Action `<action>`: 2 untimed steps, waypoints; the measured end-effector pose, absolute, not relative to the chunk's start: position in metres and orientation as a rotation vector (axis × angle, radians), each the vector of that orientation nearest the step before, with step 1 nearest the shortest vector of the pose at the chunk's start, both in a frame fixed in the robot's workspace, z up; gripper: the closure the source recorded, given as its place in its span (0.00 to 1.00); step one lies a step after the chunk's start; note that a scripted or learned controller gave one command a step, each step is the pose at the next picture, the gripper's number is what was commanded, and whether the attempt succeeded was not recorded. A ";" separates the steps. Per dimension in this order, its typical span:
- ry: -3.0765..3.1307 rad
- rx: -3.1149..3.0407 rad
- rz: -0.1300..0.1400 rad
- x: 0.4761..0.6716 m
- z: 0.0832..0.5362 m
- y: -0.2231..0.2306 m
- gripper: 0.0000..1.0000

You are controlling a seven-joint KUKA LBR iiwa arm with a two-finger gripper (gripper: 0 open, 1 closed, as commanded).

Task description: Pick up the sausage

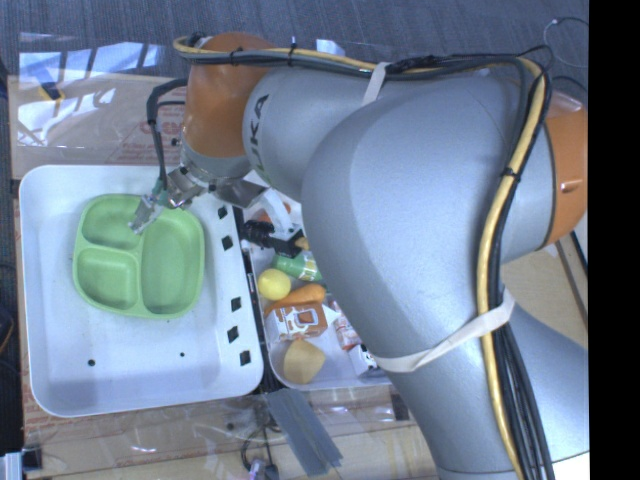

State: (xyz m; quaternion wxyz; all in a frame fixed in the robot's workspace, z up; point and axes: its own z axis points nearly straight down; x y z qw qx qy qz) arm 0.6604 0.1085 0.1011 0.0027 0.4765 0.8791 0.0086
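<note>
My gripper [145,214] hangs over the upper right part of a green divided plate [110,268] that lies in the left white bin [60,368]. Nothing shows in the gripper. An orange-brown elongated piece, probably the sausage [306,294], lies in the right bin [330,380], just right of a yellow lemon [273,285]. It is well to the right of the gripper and partly covered by the arm.
The big grey arm [420,218] covers most of the right bin. Beside the sausage lie a green bottle [296,265], a black item [262,234], an orange-labelled packet [300,321] and a tan round fruit [303,360]. The wall between the bins [240,308] carries black marks.
</note>
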 end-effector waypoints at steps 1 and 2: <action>2.697 1.607 0.026 0.659 0.099 0.107 0.00; 2.853 1.312 -0.001 0.657 0.193 0.088 0.00</action>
